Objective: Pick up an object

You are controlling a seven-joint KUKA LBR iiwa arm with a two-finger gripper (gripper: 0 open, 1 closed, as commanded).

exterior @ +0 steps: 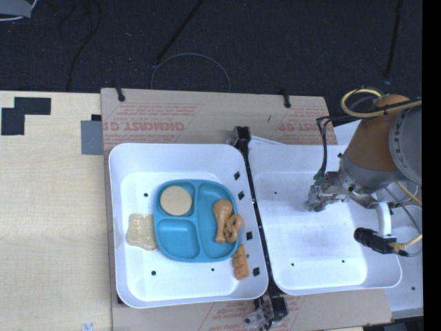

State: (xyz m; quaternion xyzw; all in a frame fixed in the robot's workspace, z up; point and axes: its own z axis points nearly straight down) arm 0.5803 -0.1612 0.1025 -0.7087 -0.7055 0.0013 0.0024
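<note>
Gripper [318, 200]: low over the right bin, near its upper middle; nothing seen between the fingers. Open or closed: cannot tell, fingers too small and dark against the bin floor.
Arm [375, 147]: enters from the right, orange band above the wrist, grey body cut by the frame edge; cables loop above and below it.
Right bin [296, 281]: white, shallow; the gripper sits above its floor.
Left bin [120, 178]: white, shallow, touching the right bin along a black divider clip line.
Blue tray [180, 240]: three-compartment plate, centre of the left bin, lying flat.
Round tan disc [175, 200]: in the tray's upper left compartment.
Tan pretzel-like piece [226, 221]: in the tray's right compartment, long axis roughly top to bottom.
Pale bread-like slice [141, 231]: on the bin floor, touching the tray's left edge.
Small tan block [240, 262]: on the bin floor just beside the tray's lower right corner, near the divider.
Cardboard sheet [179, 116]: under both bins, red print showing.
Separation: all objects are in the left bin, well apart from the gripper.
</note>
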